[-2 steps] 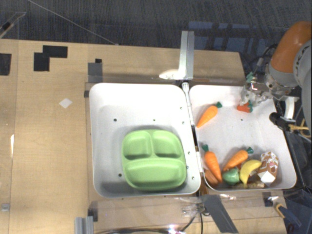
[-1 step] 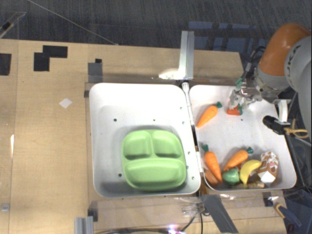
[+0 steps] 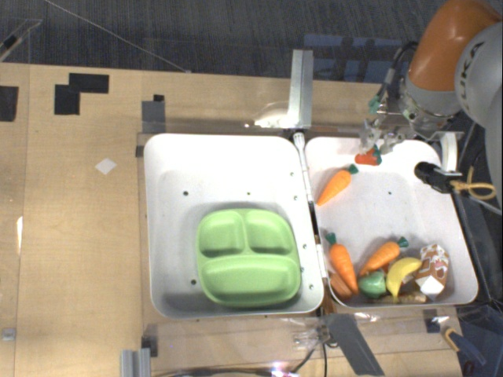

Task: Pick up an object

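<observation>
My gripper [image 3: 378,141] hangs over the far edge of the right bin [image 3: 393,203], reaching in from the upper right. A small red-orange piece with a green tip [image 3: 366,159] sits directly under the gripper's tip, touching or nearly touching it; whether it is gripped is not visible. An orange carrot [image 3: 335,185] lies on the bin floor just below and left of that piece.
At the right bin's near edge lie two more carrots [image 3: 340,264] [image 3: 383,254], a green vegetable [image 3: 373,283], a yellow banana [image 3: 402,272] and a brown-and-white item [image 3: 431,272]. The left bin [image 3: 173,179] holds a green divided plate [image 3: 247,256].
</observation>
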You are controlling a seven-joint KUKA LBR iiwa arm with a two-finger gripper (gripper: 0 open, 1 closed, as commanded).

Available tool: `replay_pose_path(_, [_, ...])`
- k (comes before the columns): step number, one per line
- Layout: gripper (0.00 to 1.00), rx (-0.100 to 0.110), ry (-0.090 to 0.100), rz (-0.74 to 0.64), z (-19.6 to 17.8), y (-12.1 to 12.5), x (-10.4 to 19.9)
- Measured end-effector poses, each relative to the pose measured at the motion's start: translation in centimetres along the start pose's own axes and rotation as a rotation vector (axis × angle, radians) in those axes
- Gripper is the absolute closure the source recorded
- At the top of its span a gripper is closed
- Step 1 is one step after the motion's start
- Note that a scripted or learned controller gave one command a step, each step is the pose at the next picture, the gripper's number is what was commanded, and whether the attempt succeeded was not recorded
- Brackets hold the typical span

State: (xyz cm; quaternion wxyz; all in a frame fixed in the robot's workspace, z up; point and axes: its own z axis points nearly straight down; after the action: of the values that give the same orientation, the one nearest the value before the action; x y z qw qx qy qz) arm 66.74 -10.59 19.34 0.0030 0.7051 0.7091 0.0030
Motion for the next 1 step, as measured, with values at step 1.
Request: replay_pose_path(1, [1.0, -0.005, 0.0, -0.005, -1.18, 0.17, 0.13])
